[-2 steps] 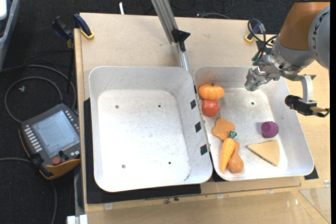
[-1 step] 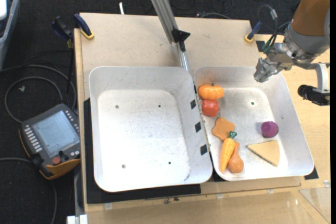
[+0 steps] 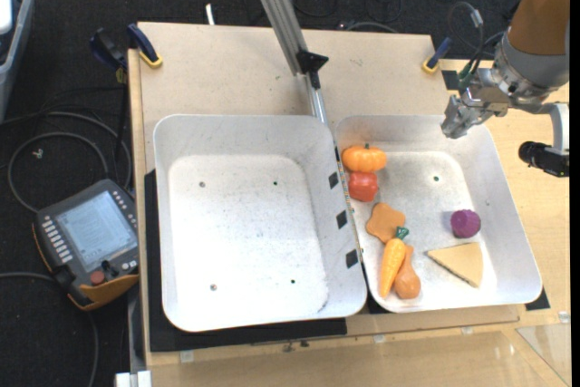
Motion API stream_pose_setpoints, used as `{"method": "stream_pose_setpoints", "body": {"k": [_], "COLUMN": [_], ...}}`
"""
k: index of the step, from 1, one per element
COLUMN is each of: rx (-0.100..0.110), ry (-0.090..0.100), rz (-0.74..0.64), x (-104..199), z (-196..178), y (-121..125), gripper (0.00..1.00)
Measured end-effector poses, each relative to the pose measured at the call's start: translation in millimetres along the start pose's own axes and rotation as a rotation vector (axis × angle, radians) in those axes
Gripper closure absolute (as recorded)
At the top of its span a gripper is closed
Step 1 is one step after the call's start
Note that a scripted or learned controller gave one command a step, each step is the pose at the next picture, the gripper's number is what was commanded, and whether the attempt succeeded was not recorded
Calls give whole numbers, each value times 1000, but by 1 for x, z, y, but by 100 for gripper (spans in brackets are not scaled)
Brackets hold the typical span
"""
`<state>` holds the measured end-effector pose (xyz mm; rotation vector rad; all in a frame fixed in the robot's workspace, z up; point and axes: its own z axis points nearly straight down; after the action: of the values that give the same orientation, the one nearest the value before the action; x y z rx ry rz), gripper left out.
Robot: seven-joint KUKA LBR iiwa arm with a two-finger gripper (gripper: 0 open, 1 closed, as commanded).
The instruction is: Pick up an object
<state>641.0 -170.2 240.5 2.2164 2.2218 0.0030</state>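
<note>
The right bin [image 3: 507,195] holds several toy foods. An orange pumpkin [image 3: 364,159] and a red tomato [image 3: 362,186] lie at its left side. Below them sit a tan flat cookie shape [image 3: 385,220], a carrot [image 3: 392,261] and an orange pear-like piece [image 3: 408,281]. A purple ball [image 3: 465,223] and a tan cheese wedge [image 3: 459,264] lie toward the right. My gripper [image 3: 456,120] hangs above the bin's far right corner, apart from every object, with nothing seen in it.
The left bin [image 3: 181,195] sits beside the right one, a row of black clips along their shared wall. A slanted metal pole [image 3: 276,0] crosses the bench's back. Clamps mark the bench's far corners. A teach pendant [image 3: 86,236] lies left of the bench.
</note>
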Motion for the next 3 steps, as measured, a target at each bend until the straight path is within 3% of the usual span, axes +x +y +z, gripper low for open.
{"method": "stream_pose_setpoints", "body": {"k": [1,3], "rx": [4,2], "ry": [3,2], "rz": [-5,-6], "x": [52,157], "z": [-6,-19], "y": [-11,-10], "gripper": [100,100]}}
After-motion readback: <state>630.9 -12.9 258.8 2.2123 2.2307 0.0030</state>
